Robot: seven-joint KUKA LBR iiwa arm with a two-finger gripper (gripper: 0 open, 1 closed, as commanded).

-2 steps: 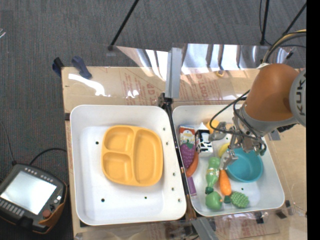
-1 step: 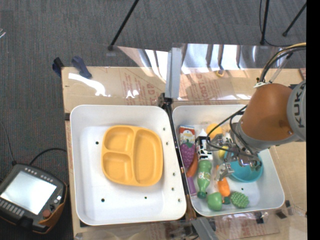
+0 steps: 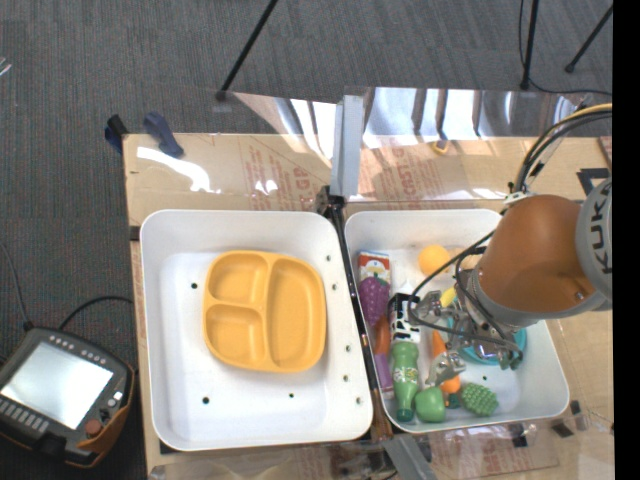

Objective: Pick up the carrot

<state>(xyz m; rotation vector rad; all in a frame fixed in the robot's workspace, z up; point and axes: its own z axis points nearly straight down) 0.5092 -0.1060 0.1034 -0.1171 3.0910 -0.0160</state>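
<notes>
The carrot (image 3: 438, 345) is a small orange piece lying in the right bin (image 3: 470, 224), just right of a green bottle (image 3: 404, 370). More orange shows a little lower, near the bin's front. My gripper (image 3: 453, 356) hangs low over that spot, directly above the carrot and partly covering it. The arm's orange band (image 3: 535, 258) and grey wrist hide the bin's right half. Whether the carrot is being touched cannot be made out.
The right bin also holds an orange ball (image 3: 433, 259), purple grapes (image 3: 372, 298), a small carton (image 3: 373, 264), a green round fruit (image 3: 430, 404), a bumpy green piece (image 3: 478, 398) and a blue item (image 3: 510, 349). A yellow divided plate (image 3: 265, 310) lies in the left bin (image 3: 170, 238).
</notes>
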